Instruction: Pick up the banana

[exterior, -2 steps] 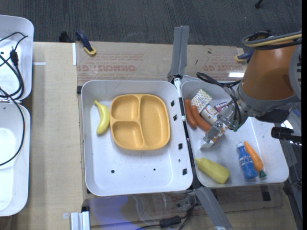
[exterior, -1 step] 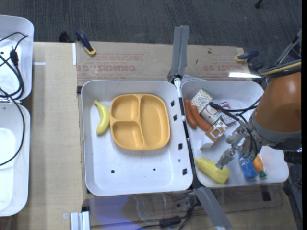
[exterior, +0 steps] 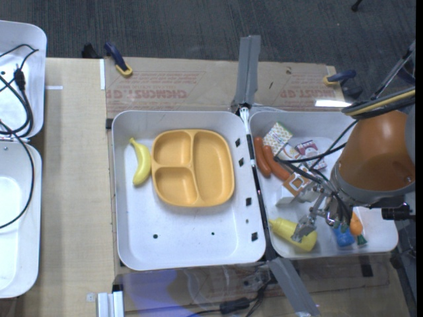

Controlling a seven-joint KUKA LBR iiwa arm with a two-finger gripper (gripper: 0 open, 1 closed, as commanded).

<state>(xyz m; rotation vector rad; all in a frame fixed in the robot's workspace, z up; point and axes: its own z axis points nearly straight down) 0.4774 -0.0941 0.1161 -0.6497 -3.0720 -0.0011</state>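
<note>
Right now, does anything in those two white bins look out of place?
Yes, mildly. The banana lies in the left bin beside the yellow divided plate, yet the gripper hangs over the right bin, by a yellow item, far from its target.

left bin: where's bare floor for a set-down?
Left bin: bare floor below the yellow divided plate, along the near wall. Banana fills the strip left of the plate. Right bin is crowded around the gripper.
</note>
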